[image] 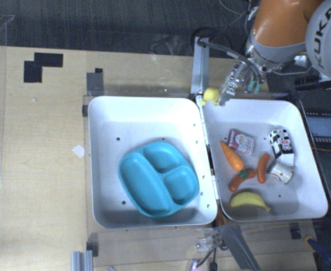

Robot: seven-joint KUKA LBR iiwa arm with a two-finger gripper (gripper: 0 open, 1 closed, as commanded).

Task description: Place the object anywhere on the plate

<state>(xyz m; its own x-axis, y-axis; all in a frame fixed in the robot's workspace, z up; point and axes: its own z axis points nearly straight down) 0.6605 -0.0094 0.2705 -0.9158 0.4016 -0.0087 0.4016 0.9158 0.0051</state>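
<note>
A blue three-compartment plate (pixel 159 178) lies in the left bin (pixel 106 151), a little right of its middle. A small round yellow object (pixel 210 96) sits at the back corner where the two bins meet. My gripper (pixel 226 92) hangs just right of it, tilted over the back rim of the right bin (pixel 309 168). The yellow object touches or nearly touches the gripper's tip; whether it is held is unclear.
The right bin holds a carrot (pixel 232 157), a pink packet (pixel 242 141), a black-and-white carton (pixel 281 141), an orange sausage (pixel 262 168), a white cup (pixel 282 173), a red pepper (pixel 240 180) and a banana (pixel 249 201). A metal post (pixel 199 66) rises behind the bins.
</note>
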